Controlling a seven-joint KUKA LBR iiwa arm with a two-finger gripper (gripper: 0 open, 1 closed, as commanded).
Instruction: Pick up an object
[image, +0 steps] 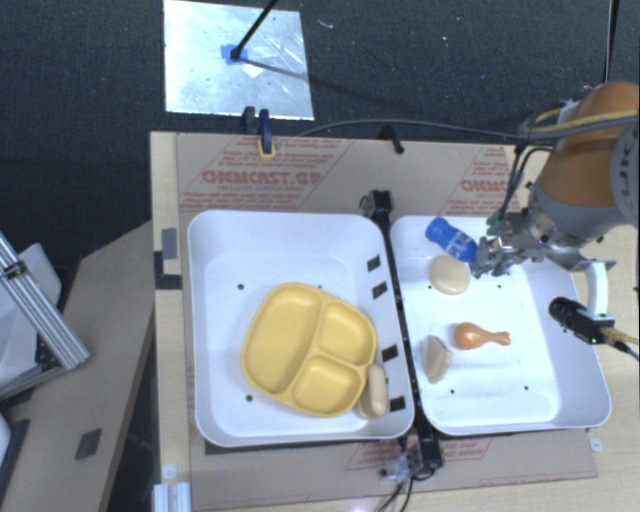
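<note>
The right bin (570, 400) holds several small objects. A blue cylinder (450, 239) lies at its far left, with a cream round piece (450, 276) just in front of it. An orange drumstick-shaped piece (480, 337) lies near the middle, and a beige wedge (436, 357) rests by the left wall. My gripper (492, 255) hangs low over the far part of this bin, just right of the cream piece and the blue cylinder. Nothing shows in its grasp.
The left bin (220, 300) bears a yellow divided tray (308, 348) with a beige oblong piece (375, 391) against its front right edge. A black divider (395, 320) runs between the bins. A black cable part (580, 320) sticks out over the right bin's right side.
</note>
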